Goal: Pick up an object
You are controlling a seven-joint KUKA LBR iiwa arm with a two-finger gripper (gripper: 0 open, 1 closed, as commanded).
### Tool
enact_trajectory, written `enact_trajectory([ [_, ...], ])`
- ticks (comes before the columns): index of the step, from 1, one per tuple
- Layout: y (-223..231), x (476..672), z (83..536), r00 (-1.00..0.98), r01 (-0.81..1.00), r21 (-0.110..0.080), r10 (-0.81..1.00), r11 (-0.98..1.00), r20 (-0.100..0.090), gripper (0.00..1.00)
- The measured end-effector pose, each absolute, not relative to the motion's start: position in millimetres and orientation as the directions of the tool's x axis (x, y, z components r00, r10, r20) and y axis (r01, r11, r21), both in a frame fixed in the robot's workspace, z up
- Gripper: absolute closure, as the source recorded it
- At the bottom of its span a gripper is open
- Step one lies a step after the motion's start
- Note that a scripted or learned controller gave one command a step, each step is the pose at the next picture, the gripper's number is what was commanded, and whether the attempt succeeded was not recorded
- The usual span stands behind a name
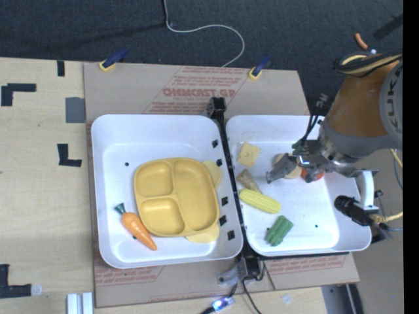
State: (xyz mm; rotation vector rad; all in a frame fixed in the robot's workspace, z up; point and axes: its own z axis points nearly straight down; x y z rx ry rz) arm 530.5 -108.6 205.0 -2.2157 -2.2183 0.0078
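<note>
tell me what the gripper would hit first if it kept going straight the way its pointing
The gripper points toward the view's left and slightly down, over the right bin. Going straight on, it would likely first meet the beige piece beside the corn cob, though its height above the bin floor is unclear.

Even overhead light; white bins (108,136) bright, faintly glaring; soft shadows; slightly grainy, mild blur.

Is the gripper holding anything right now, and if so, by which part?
Cannot be told. The gripper sits low over the right bin, near the corn and cheese wedge, with no object visibly in it.
</note>
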Motion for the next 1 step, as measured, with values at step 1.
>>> enact_trajectory([
  [1,-106.3,532.8,140.8,-0.001,1.000,-0.008,1.000,0.001,0.001,0.00],
])
